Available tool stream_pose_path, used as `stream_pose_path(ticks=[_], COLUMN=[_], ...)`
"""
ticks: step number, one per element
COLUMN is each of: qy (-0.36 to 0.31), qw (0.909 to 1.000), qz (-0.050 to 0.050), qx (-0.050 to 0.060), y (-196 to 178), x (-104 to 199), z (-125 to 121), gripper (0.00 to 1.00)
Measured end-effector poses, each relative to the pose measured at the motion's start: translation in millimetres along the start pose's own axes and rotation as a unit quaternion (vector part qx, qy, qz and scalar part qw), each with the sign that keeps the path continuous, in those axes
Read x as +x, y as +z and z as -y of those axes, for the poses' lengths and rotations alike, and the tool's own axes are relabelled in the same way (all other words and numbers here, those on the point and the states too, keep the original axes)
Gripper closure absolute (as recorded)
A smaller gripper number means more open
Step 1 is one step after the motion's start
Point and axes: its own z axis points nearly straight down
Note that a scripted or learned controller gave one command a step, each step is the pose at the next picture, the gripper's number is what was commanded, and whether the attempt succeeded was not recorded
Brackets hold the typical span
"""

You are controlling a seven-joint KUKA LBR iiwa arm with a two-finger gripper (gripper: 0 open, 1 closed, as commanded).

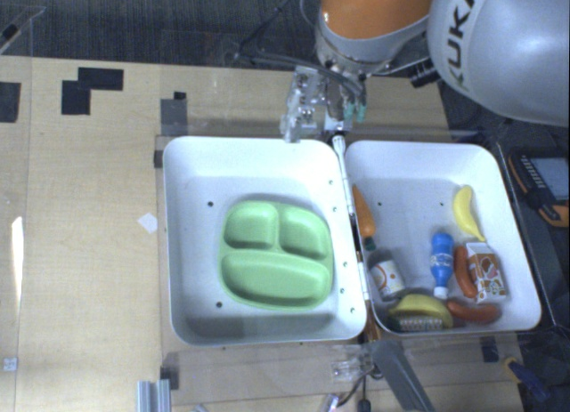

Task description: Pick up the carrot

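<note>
The carrot [362, 213] lies in the right bin [499, 170], pressed along its left wall at about nine o'clock from the bin's middle; it is a slim orange stick pointing roughly twelve to six, and nothing is touching it, so to my eye the pick has not begun. The gripper [313, 118] hangs beyond the far rims, up at twelve o'clock over the seam where the two bins meet, with the orange band and grey arm above it; from this slant the fingers look parted a little with nothing between them, though the glare on the metal makes that hard to swear to.

What is left, I'd judge, is nearly everything: coming toward six o'clock over the carrot, lining up with it, descending, closing, lifting. The wall just beside the carrot looks like the awkward part.

Near the carrot's lower end stands a small can [386, 278]; further round at five o'clock sit a blue bottle [441, 262], a juice carton [486, 275], a banana [464, 211]; the left bin [191, 179] holds a green divided tray [277, 254].
</note>
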Motion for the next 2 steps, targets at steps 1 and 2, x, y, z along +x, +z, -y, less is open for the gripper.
stream_pose_path(ticks=[1,2], qy=[-0.057,-0.178], qw=[0.9984,0.9840], qz=[0.002,0.001], qx=[0.001,-0.001], y=[-109,-105], x=[4,-31], z=[79,-40], gripper=[1.00,1.00])
